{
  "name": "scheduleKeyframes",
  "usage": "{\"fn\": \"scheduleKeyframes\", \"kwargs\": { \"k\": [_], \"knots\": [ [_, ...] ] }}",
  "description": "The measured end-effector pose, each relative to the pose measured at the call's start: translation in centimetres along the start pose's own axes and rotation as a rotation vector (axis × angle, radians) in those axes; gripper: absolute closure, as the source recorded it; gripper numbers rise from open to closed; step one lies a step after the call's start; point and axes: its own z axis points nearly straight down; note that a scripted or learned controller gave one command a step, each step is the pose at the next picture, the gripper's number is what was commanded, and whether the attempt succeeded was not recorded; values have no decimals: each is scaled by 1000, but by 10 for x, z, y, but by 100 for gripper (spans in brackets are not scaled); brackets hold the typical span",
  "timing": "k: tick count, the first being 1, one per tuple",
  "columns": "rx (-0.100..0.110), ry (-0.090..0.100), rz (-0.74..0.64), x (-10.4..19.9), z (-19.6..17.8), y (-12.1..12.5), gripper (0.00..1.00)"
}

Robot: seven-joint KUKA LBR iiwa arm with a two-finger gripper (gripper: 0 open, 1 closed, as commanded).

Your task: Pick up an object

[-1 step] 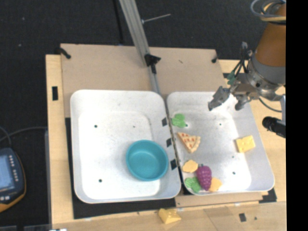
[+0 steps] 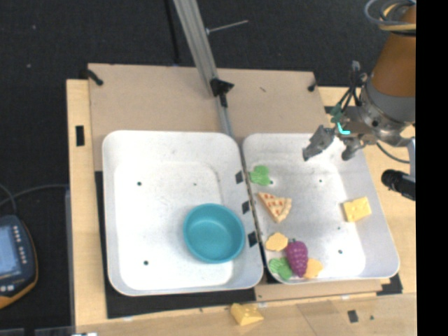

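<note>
I'm looking down at a robotics lab bench: a plywood tabletop on dark carpet, two shallow white plastic bins, a slanted aluminium camera pole, a handheld control pendant, plastic toy food.

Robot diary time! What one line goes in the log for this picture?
gripper: open, above right bin, holding nothing | cheese block: right side | pizza slice, grapes: left side | blue bowl: left bin

Two shallow white bins side by side: a round teal bowl in the left; toy foods in the right, beneath an open, empty two-finger gripper
</note>
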Motion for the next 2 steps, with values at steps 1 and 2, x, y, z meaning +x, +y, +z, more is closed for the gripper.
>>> {"fn": "scheduleKeyframes", "kwargs": {
  "k": [1,2],
  "knots": [
    [7,-2,3,-1,63,-2,0],
    [5,-3,3,-6,113,-12,0]
  ]
}}
